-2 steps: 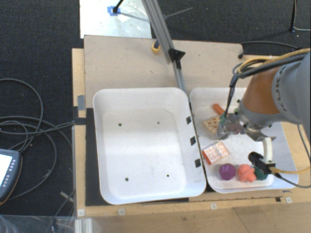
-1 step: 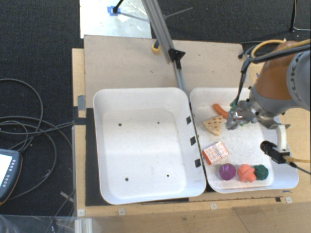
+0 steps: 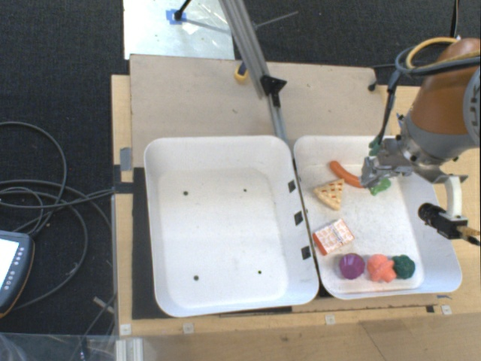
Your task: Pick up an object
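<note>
My gripper (image 3: 373, 176) is low over the upper part of the right bin (image 3: 378, 220), reaching in from the right. A small green piece (image 3: 380, 187) lies directly at its tip, touching or just under it; whether it is held is unclear. An orange sausage-shaped toy (image 3: 343, 173) lies just left of the gripper. Below that sits a yellow cheese wedge (image 3: 330, 194). A red and white packet (image 3: 333, 236) lies in the bin's middle. Along the front edge a purple toy (image 3: 351, 265), an orange toy (image 3: 381, 268) and a dark green broccoli (image 3: 404, 265) stand in a row.
The left bin (image 3: 218, 143) lies beside the right one, with black clips along the shared edge (image 3: 298, 216). A grey pole (image 3: 248, 36) slants in from the top toward the bins' junction. Cables and a tablet (image 3: 11, 265) lie on the floor at left.
</note>
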Available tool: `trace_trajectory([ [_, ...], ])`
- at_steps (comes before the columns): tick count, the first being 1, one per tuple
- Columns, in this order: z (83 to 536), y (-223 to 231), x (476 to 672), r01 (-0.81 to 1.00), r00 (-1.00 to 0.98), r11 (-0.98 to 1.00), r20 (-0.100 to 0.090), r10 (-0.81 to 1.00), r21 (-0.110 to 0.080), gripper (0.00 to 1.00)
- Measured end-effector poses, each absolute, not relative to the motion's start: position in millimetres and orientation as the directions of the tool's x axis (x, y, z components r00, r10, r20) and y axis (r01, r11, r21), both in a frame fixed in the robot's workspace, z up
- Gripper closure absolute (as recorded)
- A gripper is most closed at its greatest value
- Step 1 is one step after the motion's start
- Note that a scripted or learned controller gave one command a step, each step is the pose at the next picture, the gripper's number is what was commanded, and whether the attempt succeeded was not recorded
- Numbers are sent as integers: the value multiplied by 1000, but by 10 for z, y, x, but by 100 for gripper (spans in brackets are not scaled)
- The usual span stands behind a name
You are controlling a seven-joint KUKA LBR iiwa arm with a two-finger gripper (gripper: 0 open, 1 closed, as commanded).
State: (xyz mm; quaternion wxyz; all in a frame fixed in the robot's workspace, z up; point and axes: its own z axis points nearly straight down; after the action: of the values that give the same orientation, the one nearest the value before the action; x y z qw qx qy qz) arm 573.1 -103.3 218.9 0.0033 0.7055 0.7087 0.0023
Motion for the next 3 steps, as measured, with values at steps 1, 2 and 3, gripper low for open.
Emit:
trace_trajectory([
  [1, 2216, -462, 5910, 1000, -11, 11, 2, 1000, 4, 100],
  [2, 2165, -7, 6040, 1000, -10, 10, 2, 1000, 3, 100],
  [3, 2294, 460, 6257, 1000, -10, 10, 2, 1000, 5, 100],
])
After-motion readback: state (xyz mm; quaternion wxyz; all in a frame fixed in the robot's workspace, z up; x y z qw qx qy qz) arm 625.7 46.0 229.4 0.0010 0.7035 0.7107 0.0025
